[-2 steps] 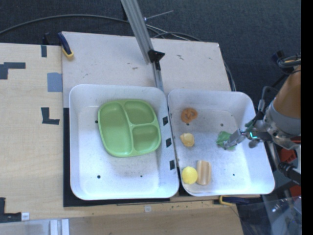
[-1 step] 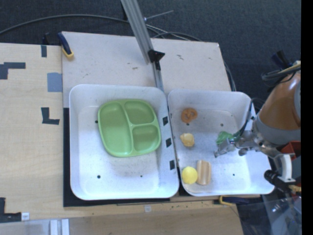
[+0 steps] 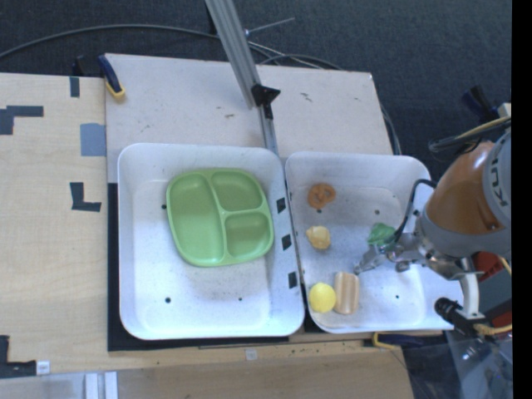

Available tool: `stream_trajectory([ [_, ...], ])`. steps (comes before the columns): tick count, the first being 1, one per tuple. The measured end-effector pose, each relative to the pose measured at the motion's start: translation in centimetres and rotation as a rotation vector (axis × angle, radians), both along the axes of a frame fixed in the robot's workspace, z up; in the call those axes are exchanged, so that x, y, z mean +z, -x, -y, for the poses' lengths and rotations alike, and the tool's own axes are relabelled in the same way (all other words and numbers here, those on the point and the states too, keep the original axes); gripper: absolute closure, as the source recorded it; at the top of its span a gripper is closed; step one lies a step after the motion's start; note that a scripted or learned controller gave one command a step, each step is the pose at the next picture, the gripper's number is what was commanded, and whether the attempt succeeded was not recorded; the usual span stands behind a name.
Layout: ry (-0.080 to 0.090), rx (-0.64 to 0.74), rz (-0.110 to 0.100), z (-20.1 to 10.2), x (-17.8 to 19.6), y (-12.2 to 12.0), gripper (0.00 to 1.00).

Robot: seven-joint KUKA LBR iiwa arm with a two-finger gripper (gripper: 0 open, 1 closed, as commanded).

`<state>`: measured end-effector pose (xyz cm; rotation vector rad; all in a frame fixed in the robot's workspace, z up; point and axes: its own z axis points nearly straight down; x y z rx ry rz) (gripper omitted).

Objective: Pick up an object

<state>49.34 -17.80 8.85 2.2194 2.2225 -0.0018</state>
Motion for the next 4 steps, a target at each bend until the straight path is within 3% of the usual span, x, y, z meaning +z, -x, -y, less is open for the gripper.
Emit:
stream_trajectory([
  [1, -0.002, 0.001, -0.001, -0.1, 1.1, 0.0, 1.0],
  [4, 0.001, 0.001, 0.005, 0.1, 16.7, 0.1, 1.0],
])
